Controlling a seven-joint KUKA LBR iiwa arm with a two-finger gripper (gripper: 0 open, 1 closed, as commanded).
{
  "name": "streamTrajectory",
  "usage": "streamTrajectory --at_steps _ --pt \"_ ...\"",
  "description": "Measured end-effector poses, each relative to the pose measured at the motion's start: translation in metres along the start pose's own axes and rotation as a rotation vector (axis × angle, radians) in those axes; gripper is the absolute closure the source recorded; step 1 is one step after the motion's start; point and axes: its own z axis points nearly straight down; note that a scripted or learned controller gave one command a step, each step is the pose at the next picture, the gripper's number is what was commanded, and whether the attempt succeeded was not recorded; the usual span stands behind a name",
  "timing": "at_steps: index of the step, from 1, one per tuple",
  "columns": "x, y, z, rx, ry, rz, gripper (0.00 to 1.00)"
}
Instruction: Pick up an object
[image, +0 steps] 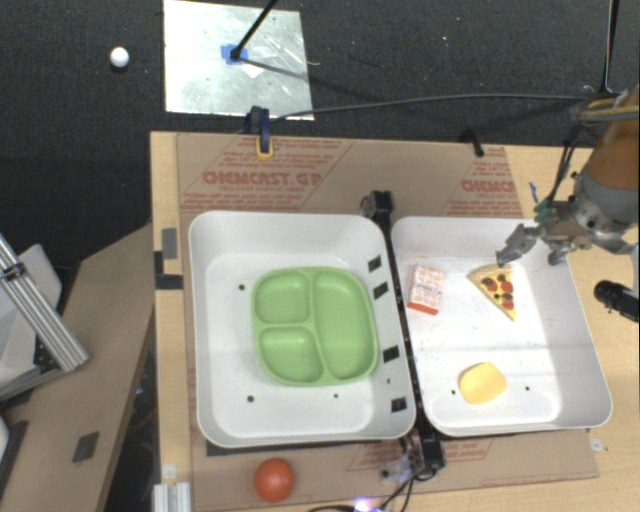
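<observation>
The gripper (530, 246) is positioned above the right bin (590, 385), just beside the pizza slice (497, 289). The jaws are seen spread, with nothing between them. A packet (427, 289) and a yellow piece (482, 382) are also noted in that bin. A flat slice is judged liable to slip or be pushed aside on closure.

The brown cardboard sheet (300, 170) lying under the 2 bins carries red printed lettering along its far edge: "CHEMCAST GP" near the far left corner, and the same wording near the far right corner, too partial to read fully. The small white-and-red packet (426, 290) bears print too small to read.
</observation>
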Motion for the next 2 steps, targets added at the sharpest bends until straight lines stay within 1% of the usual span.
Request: streamTrajectory --at_steps 1,2 --pt "0.000 0.003 -0.007 -0.012 -0.003 -0.003 0.00" --pt "-0.006 -0.004 0.044 -0.009 -0.003 0.000 0.00"
